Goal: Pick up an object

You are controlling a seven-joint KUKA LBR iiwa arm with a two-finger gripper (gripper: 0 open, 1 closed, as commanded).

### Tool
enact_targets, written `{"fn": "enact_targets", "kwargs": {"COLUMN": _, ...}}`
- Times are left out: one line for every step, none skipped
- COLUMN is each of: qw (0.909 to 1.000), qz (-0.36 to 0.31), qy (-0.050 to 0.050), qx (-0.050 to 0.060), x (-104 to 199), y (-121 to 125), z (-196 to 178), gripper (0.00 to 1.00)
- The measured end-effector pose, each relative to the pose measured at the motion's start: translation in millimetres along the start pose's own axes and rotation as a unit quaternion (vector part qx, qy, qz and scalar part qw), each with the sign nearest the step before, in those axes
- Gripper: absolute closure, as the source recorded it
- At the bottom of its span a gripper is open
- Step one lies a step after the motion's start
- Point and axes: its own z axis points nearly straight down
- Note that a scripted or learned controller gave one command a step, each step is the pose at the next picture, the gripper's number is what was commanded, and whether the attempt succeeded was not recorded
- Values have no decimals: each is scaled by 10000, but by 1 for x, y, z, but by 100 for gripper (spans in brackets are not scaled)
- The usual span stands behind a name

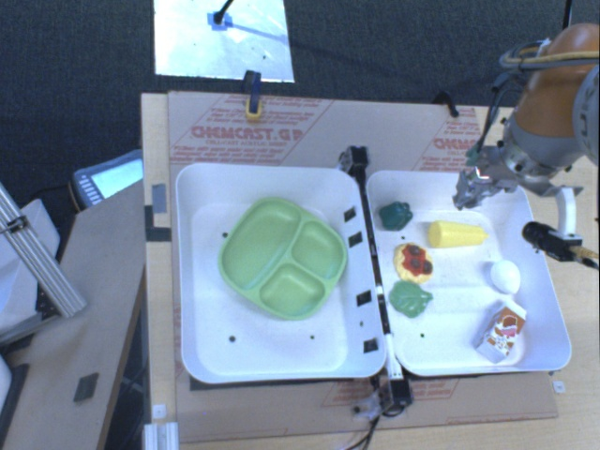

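Objects for picking lie loose in the right bin (553, 345), none yet singled out. Nearest the gripper is a yellow wedge, probably toy cheese (457, 234), lying on its side near the bin's far end. To its left sits a dark green leafy toy vegetable (395, 216). Nearer the camera come a small round pizza toy (414, 262), red with yellow spots, and a lighter green leafy piece (410, 299) just beside it. A white egg (505, 276) rests toward the right wall, and a small milk carton (502, 333) lies tilted in the near right corner.

Above the bin's far edge hangs the gripper (470, 195), just beyond the yellow wedge, on the grey arm with its orange band (553, 97) reaching in from the right. Nothing shows between its tips (whether they are spread or closed cannot be told at this angle). By its position, the wedge looks the likeliest target.

Across the black divider, the left bin (202, 345) holds a pale green compartment plate (283, 259), lying flat, well apart from the toys.
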Motion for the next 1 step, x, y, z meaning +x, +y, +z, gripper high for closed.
{"fn": "enact_targets", "kwargs": {"qw": 10000, "qz": -4, "qy": 3, "qx": 3, "x": 42, "y": -19, "z": -9, "gripper": 100}}
